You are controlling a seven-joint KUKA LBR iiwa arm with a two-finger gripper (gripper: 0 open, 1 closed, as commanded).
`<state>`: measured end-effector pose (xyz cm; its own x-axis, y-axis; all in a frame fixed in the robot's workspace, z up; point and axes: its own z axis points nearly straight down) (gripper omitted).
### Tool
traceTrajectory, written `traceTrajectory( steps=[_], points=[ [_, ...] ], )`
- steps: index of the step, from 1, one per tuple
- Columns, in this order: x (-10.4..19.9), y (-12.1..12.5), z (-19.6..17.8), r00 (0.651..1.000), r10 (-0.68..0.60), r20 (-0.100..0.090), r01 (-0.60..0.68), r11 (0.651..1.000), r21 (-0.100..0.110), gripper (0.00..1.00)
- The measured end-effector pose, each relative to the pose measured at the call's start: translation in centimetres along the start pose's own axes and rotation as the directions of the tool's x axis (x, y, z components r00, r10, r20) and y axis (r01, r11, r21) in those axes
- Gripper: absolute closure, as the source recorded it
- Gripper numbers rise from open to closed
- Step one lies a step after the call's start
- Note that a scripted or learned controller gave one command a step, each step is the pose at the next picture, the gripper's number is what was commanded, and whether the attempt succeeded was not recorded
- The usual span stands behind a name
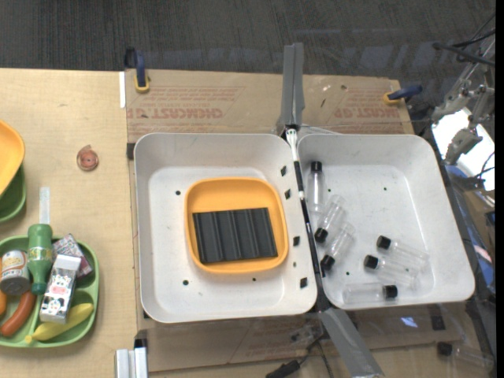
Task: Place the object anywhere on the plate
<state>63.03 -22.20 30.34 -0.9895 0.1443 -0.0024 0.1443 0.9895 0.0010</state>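
A yellow-orange plate [235, 188] lies in the middle of the left white bin [157, 211]. A dark grey ribbed slab [235, 235] rests flat on the plate and covers most of its floor. In the right white bin [413, 168] lie several clear vials with black caps. One vial [316, 183] is near the dividing wall, two [331, 220] are just below it, and others [400, 252] are scattered toward the front right corner.
A green tray [49, 294] of toy food and bottles sits at the bench's left front, with a yellow bowl [8, 160] behind it. A small pink disc [87, 158] lies on the wood. Clamps [138, 71] hold cardboard under the bins. Cables and gear [465, 132] crowd the right side.
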Motion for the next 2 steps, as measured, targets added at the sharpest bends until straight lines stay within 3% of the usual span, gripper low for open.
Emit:
traceTrajectory(
  steps=[1,2],
  points=[
    [-1.5,0.3,4.7,0.962,-0.275,0.001,0.275,0.962,0.0,0.0],
    [-3.0,0.5,4.5,0.813,-0.582,0.004,0.582,0.813,0.002,0.0]
  ],
)
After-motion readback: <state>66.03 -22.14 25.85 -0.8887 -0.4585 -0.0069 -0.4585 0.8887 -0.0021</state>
